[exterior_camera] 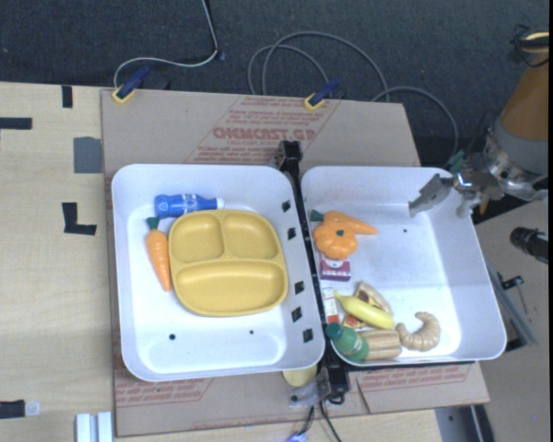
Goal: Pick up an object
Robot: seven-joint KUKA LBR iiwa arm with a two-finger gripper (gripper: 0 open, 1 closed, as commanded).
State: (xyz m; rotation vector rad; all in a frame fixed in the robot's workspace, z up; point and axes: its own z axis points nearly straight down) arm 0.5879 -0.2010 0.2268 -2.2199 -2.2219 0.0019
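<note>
Overhead, two white bins sit side by side on a cardboard sheet. Left bin (138, 339): a yellow divided plate (228, 261) in the middle, a carrot (158, 258) touching its left edge, a blue bottle (186, 203) lying just above it. Right bin (461, 274): objects crowd the left wall and lower corner, with an orange pumpkin-like toy (339, 235) uppermost, a small red-and-white packet (335, 267) just below it, then a banana (366, 312), a green item (350, 343) and a tan curled piece (422, 331). Gripper (442, 191) hangs over the right bin's upper right corner, well apart from the objects, nothing between its fingers; whether they are spread or closed cannot be told.
</note>
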